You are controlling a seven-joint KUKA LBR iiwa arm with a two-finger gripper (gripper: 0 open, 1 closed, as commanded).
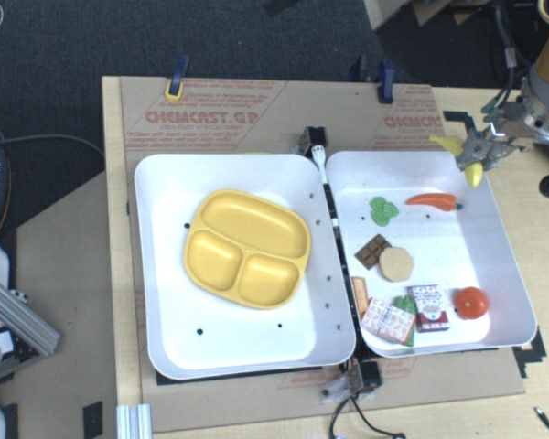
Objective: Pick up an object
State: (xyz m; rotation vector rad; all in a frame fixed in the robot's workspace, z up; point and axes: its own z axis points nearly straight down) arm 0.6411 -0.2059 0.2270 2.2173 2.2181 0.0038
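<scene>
My gripper hangs over the far right corner of the right bin, at the end of the arm coming in from the right. A yellow banana-shaped toy sits between its fingers; one end sticks out left, the other points down. The gripper is shut on it. Below in the right bin lie a green leafy piece, an orange carrot, a brown chocolate block, a tan round biscuit, a red tomato, a small red-and-white carton and a pink checked packet.
The left bin holds a yellow divided plate. A black divider clip sits where the two bins meet at the back. Blue and yellow clamps hold the cardboard-covered bench top at its far edge.
</scene>
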